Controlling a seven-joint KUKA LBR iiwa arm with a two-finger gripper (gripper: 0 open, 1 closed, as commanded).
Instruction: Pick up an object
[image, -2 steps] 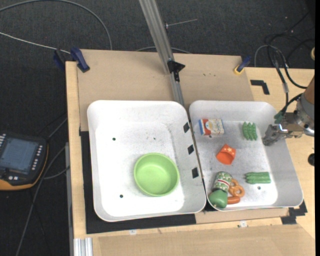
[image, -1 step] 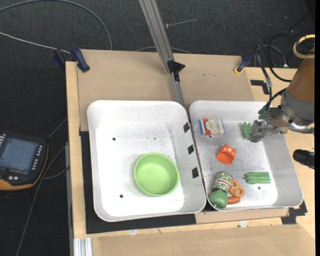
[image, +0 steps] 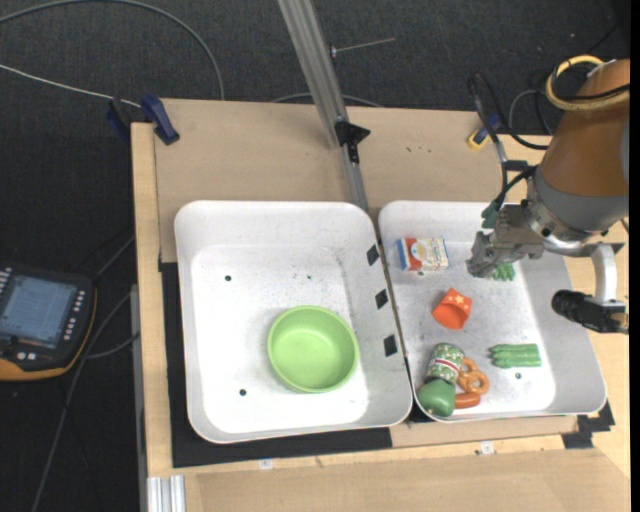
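1. The left bin (image: 200, 240) holds a single light-green bowl (image: 313, 348), upright, near its front right corner; the rest of its floor is bare.
2. The right bin (image: 560, 385) holds a small white carton (image: 422, 254) near the back, an orange cup (image: 452, 309) tipped on its side mid-bin, a green ridged piece (image: 514, 355) toward the right, and a cluster at the front left corner: a patterned can (image: 444, 360), a pretzel-shaped toy (image: 470, 381) and a green pear-like toy (image: 436, 399).
3. The gripper (image: 492, 264) hangs over the right bin's back area, just right of the carton; something green (image: 503, 271) shows at its tip, but I cannot tell how the fingers stand or whether they hold it.
4. The bins touch along their inner edges; the counter (image: 250, 150) behind them is open.
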